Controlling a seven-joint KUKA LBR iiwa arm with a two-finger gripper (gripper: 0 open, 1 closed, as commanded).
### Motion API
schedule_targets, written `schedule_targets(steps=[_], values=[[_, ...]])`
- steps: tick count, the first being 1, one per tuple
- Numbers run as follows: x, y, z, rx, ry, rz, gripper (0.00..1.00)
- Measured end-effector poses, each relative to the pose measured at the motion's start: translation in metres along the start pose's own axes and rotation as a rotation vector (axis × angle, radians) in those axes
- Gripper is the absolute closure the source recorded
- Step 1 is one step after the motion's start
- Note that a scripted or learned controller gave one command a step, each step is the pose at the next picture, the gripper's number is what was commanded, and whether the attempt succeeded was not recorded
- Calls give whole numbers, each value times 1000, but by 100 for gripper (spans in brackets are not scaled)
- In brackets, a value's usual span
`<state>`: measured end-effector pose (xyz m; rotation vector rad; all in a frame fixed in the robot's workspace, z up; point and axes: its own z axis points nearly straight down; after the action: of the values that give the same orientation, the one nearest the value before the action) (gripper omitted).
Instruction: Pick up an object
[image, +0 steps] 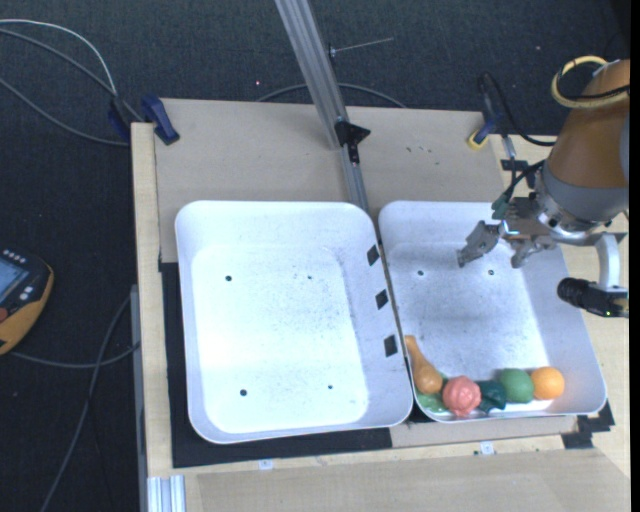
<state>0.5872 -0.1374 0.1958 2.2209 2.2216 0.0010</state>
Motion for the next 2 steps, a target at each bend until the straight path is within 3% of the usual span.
schedule_targets(steps=[1,2], values=[[-23,32,-148,-8,-2,0,0],[11,-29,-172,-4,0,-2,0]])
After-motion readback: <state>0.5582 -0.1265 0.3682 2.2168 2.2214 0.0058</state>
